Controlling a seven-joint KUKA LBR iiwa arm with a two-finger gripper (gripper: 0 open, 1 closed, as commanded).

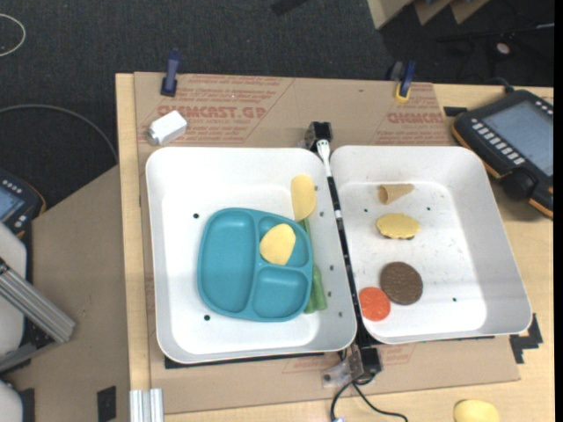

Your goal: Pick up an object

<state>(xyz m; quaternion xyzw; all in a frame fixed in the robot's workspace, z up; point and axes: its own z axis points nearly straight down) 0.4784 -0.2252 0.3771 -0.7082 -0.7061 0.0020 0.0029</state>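
Yellow lemon-shaped piece (279, 244) sits on the teal divided plastic plate (230, 272) in the left white bin (167, 236); nothing lifted yet, so the whole pick remains ahead.

Dark speckled carpet floor (79, 33). Bench topped with brown cardboard sheet (264, 108), held by 2 clamps at far edge. Black handheld pendant (515, 143) at right. Lighting even.

Yellow piece (278, 244) on teal tray (230, 271)
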